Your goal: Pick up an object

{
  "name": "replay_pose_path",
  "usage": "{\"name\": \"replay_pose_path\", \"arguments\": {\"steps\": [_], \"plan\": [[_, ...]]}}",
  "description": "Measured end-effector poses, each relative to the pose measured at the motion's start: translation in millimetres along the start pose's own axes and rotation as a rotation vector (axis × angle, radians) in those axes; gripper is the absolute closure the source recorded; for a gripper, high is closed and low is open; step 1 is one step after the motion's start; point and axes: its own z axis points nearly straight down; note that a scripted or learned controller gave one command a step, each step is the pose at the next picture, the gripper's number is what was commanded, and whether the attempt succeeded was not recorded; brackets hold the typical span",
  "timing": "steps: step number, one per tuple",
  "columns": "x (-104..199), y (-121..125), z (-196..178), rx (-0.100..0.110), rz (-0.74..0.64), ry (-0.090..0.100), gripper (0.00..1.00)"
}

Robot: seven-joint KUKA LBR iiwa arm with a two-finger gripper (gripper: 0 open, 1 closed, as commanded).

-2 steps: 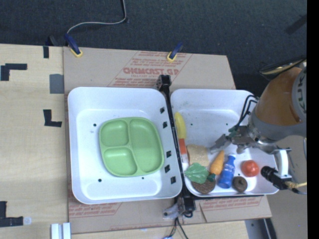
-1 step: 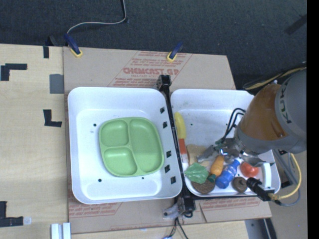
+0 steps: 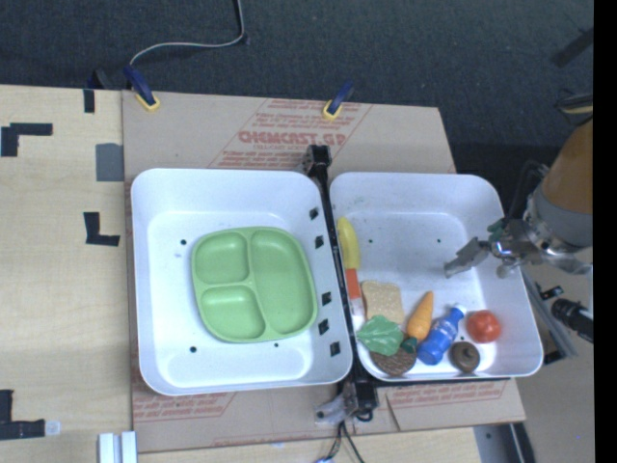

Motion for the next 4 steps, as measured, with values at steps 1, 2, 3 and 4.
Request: {"name": "replay_pose_path", "arguments": {"steps": [1,2,3,4], "plan": [[70.5,-36.6,62.2,0.005,-0.002,0.004,0.0],[67.4,-33.4,100.6,-0.007,0.0,0.0,0.0],[69.6,-32.9,91.0,-0.005,-0.002,0.005,1.0],[160.8,-11.7,4.2,0.002,-0.003,0.003,1.0]]}}
